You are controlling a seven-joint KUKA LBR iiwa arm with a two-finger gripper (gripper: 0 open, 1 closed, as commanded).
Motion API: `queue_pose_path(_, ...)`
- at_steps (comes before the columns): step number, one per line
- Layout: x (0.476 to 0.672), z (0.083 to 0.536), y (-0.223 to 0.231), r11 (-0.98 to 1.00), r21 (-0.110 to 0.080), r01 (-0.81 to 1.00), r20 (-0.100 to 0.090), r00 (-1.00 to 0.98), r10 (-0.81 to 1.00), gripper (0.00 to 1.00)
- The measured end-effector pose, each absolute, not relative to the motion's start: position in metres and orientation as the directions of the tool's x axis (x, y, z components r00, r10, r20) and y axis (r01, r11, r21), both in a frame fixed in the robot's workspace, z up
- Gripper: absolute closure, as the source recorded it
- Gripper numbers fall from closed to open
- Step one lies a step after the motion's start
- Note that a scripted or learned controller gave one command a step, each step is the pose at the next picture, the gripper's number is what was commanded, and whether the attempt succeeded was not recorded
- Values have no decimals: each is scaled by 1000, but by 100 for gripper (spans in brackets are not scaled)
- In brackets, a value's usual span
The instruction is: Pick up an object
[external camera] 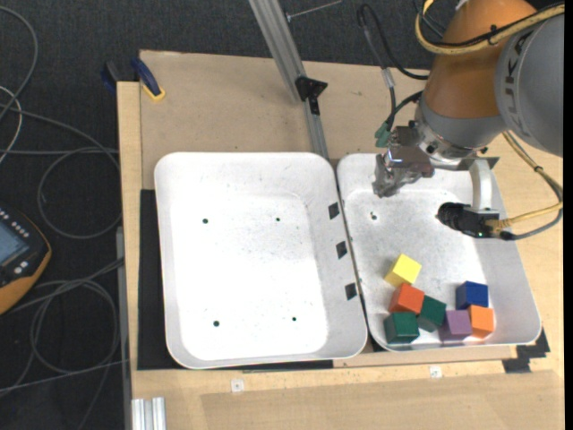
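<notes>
Several small coloured blocks lie clustered in the near part of the right bin [510,267]: a yellow one [406,269], a red one [409,298], two green ones [433,312] [402,328], a purple one [457,322], an orange one [482,320] and a blue one [472,295]. My gripper [389,183] hangs over the far left part of that bin, well away from the blocks, pointing down. Nothing shows in its grasp.
The left bin [179,240] sits beside the right one, with black clips [341,249] along the shared edge. A slanted metal pole [285,47] rises behind the bins. A black fitting [466,218] on the arm hangs over the right bin.
</notes>
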State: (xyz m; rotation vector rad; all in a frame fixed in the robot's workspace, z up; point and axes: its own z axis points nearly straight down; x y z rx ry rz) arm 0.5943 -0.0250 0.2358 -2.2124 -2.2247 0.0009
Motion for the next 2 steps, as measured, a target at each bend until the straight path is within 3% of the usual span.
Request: queue_pose_path(2, 531, 245, 83, 7, -4, 1000, 4, -7, 1000, 100)
